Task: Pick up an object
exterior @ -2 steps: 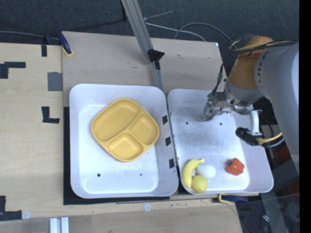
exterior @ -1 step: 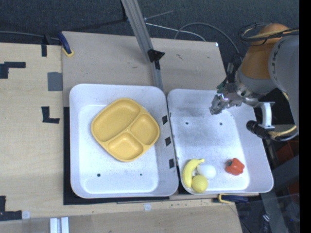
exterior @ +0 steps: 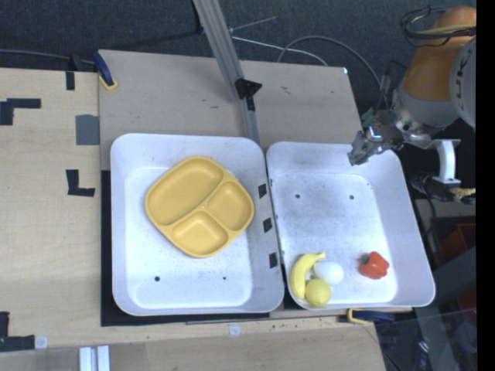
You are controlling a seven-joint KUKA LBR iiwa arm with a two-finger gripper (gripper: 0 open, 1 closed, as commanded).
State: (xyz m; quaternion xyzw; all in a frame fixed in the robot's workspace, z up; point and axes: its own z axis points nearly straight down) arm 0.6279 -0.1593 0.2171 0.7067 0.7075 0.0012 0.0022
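The objects to pick from lie in the right bin (exterior: 340, 207), clustered along its near edge. At about 7 o'clock in that bin a yellow banana (exterior: 303, 268) curves around a white ball (exterior: 329, 272), and a yellow lemon (exterior: 318, 291) sits touching both, just below them against the front wall. A red pepper (exterior: 373, 265) lies apart from that cluster, at about 5 o'clock in the same bin. The middle and far floor of this bin shows only dark speckles.

In the left bin (exterior: 128, 207) a yellow divided plate (exterior: 199, 205) with three compartments rests flat near the centre, turned at a slant.

Farther back, the gripper (exterior: 360, 154) hangs over the right bin's far rim at about 1 o'clock, well apart from all the objects; nothing sits between its fingers, and whether they are spread or closed cannot be told from this angle. A grey metal rail (exterior: 220, 41) slants across the bench at 12 o'clock.
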